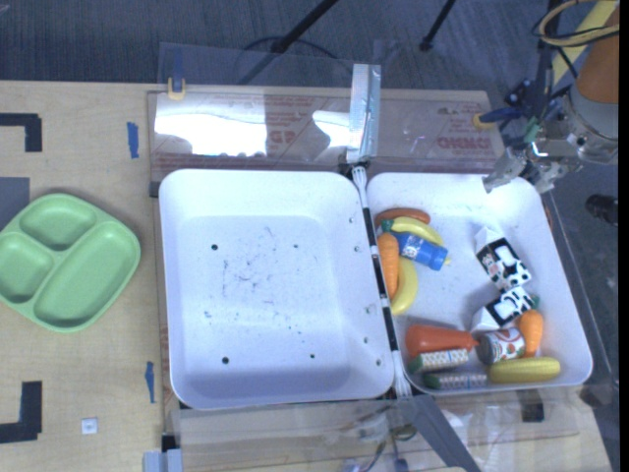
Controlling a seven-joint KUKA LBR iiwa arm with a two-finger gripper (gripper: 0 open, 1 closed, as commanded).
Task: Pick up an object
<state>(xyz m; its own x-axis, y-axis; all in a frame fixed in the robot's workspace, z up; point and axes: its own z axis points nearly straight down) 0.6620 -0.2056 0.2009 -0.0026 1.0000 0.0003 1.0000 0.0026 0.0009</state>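
While jaws point(513, 170) hover at right bin's point(575, 293) far corner, grip state unclear, toys point(413, 254) well below

No text fully legible. Clear panel point(432, 126) behind the right bin point(565, 293) carries red print, reversed and too blurred to read. Can point(503, 345) label and small blue package point(425, 253): markings too small to resolve.
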